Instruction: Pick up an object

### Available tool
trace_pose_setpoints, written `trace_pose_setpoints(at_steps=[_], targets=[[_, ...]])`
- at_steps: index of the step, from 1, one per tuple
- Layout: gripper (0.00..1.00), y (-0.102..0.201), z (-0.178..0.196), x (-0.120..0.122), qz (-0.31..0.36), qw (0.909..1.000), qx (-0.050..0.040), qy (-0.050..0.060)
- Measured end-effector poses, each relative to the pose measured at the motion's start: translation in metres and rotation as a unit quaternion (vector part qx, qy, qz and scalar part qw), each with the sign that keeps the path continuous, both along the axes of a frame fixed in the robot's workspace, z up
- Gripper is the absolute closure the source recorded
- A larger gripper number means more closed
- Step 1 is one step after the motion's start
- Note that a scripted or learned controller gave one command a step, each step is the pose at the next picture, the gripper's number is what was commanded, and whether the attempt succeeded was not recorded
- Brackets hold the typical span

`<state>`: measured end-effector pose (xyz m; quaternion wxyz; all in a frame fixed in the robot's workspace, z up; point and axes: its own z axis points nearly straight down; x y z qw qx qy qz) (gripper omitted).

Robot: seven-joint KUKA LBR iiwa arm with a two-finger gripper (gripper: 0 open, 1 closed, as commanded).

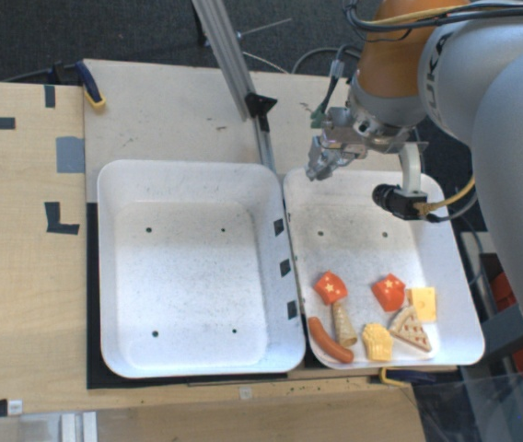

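Claw point(321, 167) poised over the far rim of the right bin point(446, 247), hung from the grey arm point(482, 53) with its orange band point(413, 7). Finger spread: cannot tell. Nothing seen between the tips. Toy food well apart from the claw, clustered at the bin's near end: red piece with yellow spot point(330, 287) closest, tan cone point(343, 322) touching it below, sausage point(330, 340) along the near rim. Further right of the claw's line: red block point(389, 292), yellow cube point(423, 303), pizza slice point(412, 331), yellow corn piece point(377, 342). Left bin point(123, 201) off to the claw's left, both bins side by side on the desk point(22, 201).
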<state>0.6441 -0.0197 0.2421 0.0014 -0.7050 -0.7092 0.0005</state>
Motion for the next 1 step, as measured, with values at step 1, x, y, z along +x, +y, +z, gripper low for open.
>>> trace_pose_setpoints(at_steps=[1], targets=[[1.00,0.0643,-0.0058,-0.0018,0.001,1.0000,0.0002,0.000]])
